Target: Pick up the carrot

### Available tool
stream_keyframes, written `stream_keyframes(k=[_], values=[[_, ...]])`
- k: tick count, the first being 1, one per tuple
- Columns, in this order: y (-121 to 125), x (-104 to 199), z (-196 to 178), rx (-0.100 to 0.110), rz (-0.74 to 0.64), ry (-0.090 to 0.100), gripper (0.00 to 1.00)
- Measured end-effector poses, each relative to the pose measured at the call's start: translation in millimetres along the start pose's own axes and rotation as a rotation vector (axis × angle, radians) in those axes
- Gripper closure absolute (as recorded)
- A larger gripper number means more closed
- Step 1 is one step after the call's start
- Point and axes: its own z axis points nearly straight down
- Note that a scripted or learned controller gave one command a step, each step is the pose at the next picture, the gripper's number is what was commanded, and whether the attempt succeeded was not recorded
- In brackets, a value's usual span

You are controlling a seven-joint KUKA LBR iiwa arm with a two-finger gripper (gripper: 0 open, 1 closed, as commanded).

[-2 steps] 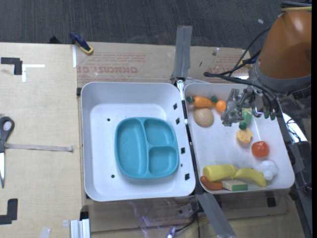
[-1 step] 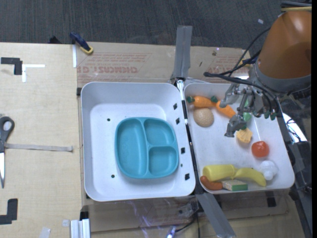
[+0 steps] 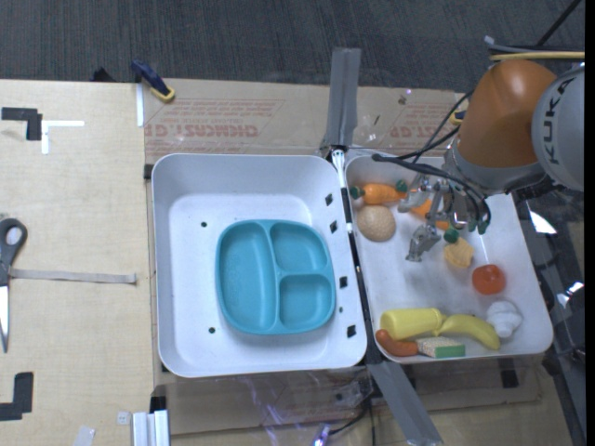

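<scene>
One carrot [image 3: 379, 193] lies just left of the hand [image 3: 426, 240].

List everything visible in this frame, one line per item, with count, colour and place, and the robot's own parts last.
Shallow white bins: 2, white, side by side on the bench.
Compartment plastic tray: 1, teal, left bin.
Toy carrot: 1, orange with green top, right bin's far left corner.
Round bread roll: 1, tan, beside the carrot.
Small round tomato: 1, red, right bin's right side.
Plastic banana: 1, yellow, near edge.
Yellow block: 1, left of the banana.
Scissors: 1, grey, bench's left edge.
Two-finger gripper: 1, metal, above the right bin's middle.
Arm: 1, grey and orange, from the right.
</scene>
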Motion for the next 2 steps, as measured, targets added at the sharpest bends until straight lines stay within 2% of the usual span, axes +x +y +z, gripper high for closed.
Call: stream_keyframes(k=[1,2], values=[[0,-2,-12,0.001,-0.002,-0.008,1.00],[22,-26,-83,0.000,0.422,-0.004,1.00]])
